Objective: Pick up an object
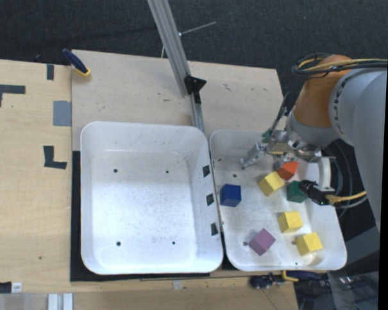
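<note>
Jaws (249, 161) over bin (238, 249), three yellow blocks (270, 183)

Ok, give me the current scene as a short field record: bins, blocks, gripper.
left bin: shallow white bin, no blocks seen in it
right bin: shallow white bin, holds all blocks
blocks: blue cube; purple cube; three yellow cubes; orange-red block; dark green block
gripper: two-finger gripper over the right bin's far part, nothing seen between its fingers
</note>
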Robot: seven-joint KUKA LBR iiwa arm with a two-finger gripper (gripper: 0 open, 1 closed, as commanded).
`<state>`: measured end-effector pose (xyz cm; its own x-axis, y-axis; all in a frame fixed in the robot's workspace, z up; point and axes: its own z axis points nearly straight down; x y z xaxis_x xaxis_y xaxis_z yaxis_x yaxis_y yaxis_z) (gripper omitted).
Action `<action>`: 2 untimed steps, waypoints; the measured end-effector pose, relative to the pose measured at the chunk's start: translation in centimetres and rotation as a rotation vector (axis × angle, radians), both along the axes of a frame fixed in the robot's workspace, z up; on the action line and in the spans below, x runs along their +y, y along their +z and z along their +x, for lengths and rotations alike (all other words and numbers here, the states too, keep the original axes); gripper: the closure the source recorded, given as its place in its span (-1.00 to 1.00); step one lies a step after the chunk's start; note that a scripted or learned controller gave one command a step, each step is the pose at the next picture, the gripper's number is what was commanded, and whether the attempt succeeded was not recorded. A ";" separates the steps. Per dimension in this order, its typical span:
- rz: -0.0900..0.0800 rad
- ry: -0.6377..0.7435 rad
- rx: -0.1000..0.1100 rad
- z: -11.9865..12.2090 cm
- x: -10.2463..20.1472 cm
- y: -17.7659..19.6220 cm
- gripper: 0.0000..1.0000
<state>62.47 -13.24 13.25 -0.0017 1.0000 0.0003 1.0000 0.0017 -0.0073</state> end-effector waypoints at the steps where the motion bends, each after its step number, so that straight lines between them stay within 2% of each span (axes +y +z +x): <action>1: -0.001 0.000 -0.005 0.2 0.0 1.3 1.00; 2: -0.001 -0.002 -0.011 -0.6 -0.3 6.2 1.00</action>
